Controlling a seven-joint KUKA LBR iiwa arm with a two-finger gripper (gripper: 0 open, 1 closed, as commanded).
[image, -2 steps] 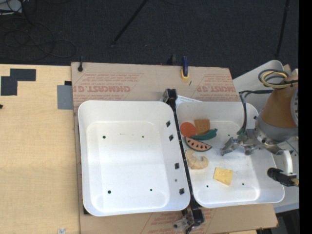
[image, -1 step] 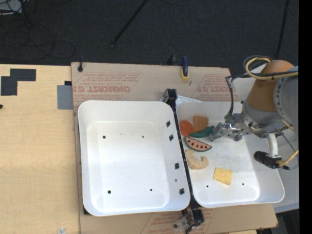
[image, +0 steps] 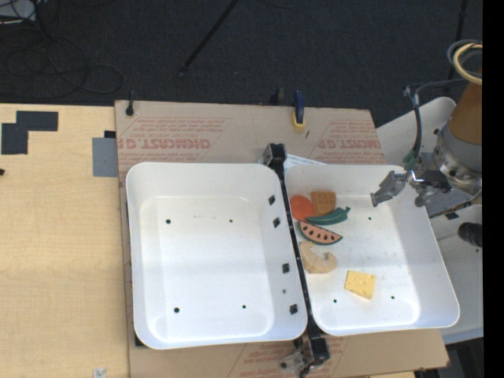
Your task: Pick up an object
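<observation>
Lower frame: cardboard sheet (image: 260, 361) protrudes beneath two white bins, with a black clip (image: 313, 351) at the bottom of their shared edge.

Lower right: the right bin (image: 425, 290) holds all the objects. A yellow wedge (image: 361, 284) lies nearest the bottom of the frame, apart from the rest. Up and to its left, a pale beige piece (image: 319, 260) lies close to the divider. Just above it sits a watermelon slice (image: 320, 233), red with a green rind; a dark green piece (image: 332, 214) lies just above the slice, seemingly touching it. A red round piece (image: 302, 206) and an orange-brown piece (image: 323, 201) sit side by side at the top of the cluster, the red one nearer the divider.

Lower left to centre: the left bin (image: 150, 250) shows only small dark marks on its floor.

Right edge, mid-height: the arm (image: 465, 132) enters the frame; its jaws (image: 391, 186) hang over the upper right part of the right bin, well apart from the cluster. Whether the jaws are apart or together cannot be told; nothing is seen between them.

Upper centre: a blue and yellow clamp (image: 298, 110) grips the cardboard's far edge.

Left: the wooden surface (image: 55, 250) bears dark patches (image: 31, 128) at upper left. Cables (image: 47, 46) lie on the dark floor along the top of the frame.
</observation>
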